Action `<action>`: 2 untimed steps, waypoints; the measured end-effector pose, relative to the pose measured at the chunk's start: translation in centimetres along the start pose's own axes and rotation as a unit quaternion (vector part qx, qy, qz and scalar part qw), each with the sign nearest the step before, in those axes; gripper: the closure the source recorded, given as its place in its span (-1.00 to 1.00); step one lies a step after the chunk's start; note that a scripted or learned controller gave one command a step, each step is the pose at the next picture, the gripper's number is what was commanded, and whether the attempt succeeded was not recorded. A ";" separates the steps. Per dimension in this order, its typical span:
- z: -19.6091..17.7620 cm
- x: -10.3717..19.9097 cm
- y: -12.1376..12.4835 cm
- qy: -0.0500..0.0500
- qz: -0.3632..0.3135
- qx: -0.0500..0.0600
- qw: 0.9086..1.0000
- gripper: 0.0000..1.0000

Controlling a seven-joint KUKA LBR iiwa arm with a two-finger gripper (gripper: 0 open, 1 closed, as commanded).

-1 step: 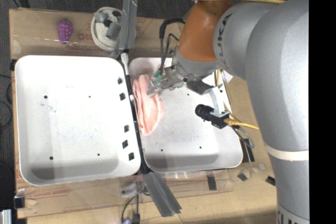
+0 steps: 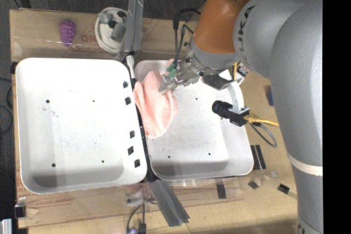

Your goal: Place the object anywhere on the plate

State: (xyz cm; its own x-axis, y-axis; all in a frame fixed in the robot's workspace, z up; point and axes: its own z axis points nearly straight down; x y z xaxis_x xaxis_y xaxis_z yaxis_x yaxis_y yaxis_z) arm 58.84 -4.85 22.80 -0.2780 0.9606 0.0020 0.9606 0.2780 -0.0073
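A pale pink plate (image 2: 154, 107) lies in the right bin (image 2: 219, 156), against its left wall and tilted up along it. My gripper (image 2: 171, 80) hangs over the plate's upper right edge, at the end of the grey arm with the orange band (image 2: 219, 19). A small greenish bit (image 2: 172, 68) shows at the gripper, too small to identify. Whether anything sits between the gripper's tips is hidden by its own body.
The left bin (image 2: 33, 118) sits beside the right one, with a row of black clips (image 2: 131, 134) on the divider. A purple object (image 2: 67, 32) and a white cable coil (image 2: 109, 27) lie on the bench behind the bins. A black camera with a yellow cable (image 2: 230, 112) hangs over the right bin.
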 end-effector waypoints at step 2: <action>1.6 10.4 1.6 0.000 -0.395 0.001 0.919 1.00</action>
State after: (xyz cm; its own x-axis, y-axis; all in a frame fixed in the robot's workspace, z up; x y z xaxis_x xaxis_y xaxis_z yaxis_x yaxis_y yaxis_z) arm 57.44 5.55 21.20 -0.8884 0.4590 0.0072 0.4590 0.8884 -0.0055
